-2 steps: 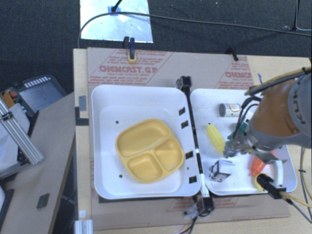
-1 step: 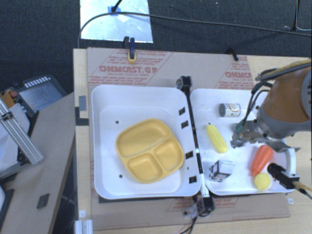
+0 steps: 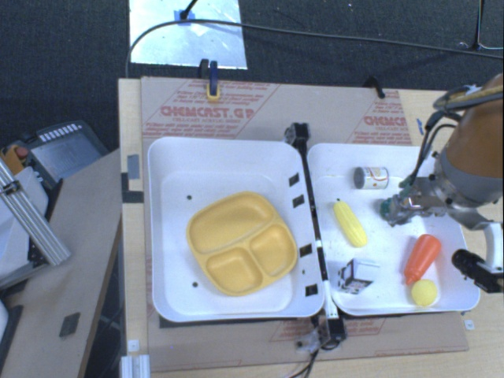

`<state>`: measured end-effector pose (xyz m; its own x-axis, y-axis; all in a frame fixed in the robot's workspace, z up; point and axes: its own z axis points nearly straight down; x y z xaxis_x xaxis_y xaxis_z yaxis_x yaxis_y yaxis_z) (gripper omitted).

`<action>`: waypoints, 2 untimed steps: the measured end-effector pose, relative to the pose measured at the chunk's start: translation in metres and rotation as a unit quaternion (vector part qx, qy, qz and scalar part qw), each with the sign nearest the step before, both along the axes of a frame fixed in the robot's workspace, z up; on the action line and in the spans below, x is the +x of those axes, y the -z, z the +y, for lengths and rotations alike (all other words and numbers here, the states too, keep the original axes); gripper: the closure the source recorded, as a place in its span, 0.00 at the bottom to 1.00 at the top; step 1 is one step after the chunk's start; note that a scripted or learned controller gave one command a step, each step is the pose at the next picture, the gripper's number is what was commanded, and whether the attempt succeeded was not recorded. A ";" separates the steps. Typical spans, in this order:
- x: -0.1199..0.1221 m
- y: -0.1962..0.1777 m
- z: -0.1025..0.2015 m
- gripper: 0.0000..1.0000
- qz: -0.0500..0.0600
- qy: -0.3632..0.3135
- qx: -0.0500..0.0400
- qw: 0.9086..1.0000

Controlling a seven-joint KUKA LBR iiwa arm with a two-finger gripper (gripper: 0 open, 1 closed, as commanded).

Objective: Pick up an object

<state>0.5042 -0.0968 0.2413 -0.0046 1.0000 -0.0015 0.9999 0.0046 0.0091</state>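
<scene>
Pick not yet accomplished. The gripper [image 3: 394,209] sits low in the right bin [image 3: 378,302], among corn [image 3: 350,224], can [image 3: 371,178] and carrot [image 3: 421,258], all resting on the bin floor. Jaws are apparently empty, though blur prevents judging their opening. Selection, closure and lift remain.

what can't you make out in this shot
- Gripper, camera view: a small dark blur in the right bin; what it is doing cannot be read.
- Arm: cut off by the right edge.
- Small box: markings too small to read.
- Can: label too small.
</scene>
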 end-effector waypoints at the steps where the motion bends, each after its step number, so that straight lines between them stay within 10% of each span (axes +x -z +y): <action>1: 0.001 -0.023 0.000 1.00 0.002 0.000 0.000 1.000; 2: 0.005 -0.008 0.050 1.00 0.004 -0.002 0.002 1.000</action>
